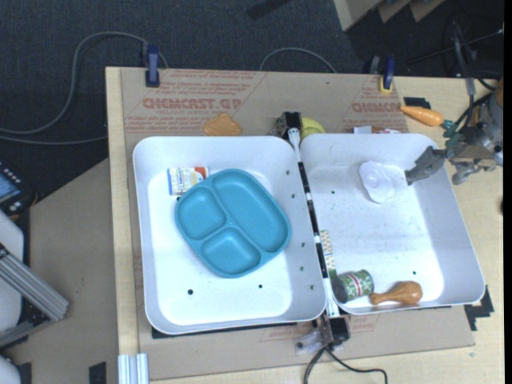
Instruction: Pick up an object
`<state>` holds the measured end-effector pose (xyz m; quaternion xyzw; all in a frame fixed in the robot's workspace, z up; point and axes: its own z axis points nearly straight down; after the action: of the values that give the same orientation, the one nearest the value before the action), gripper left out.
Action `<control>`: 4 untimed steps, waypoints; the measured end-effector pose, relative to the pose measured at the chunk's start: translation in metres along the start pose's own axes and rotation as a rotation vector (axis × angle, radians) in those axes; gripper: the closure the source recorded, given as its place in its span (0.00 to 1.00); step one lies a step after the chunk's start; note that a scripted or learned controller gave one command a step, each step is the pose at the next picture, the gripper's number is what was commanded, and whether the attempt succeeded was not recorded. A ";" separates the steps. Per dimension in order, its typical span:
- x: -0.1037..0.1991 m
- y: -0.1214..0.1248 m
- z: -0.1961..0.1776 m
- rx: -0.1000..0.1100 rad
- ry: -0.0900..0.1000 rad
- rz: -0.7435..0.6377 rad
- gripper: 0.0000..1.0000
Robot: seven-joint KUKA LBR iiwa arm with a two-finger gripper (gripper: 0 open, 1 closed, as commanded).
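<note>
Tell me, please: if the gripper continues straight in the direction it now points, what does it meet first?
Probably the white translucent object lying in the right bin: the gripper points toward it. Its height above the bin is unclear.

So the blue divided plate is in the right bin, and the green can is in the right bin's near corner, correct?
Not quite. The camera view shows the blue divided plate in the left bin, not the right. The green can is indeed in the right bin's near corner.
</note>
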<state>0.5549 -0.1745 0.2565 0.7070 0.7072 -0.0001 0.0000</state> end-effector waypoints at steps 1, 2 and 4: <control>-0.004 0.016 0.078 0.008 0.002 0.000 0.00; 0.058 0.058 0.176 0.004 0.003 -0.007 0.00; 0.014 0.113 0.160 -0.006 -0.003 -0.002 1.00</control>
<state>0.6680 -0.1603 0.0967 0.7062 0.7080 0.0009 0.0031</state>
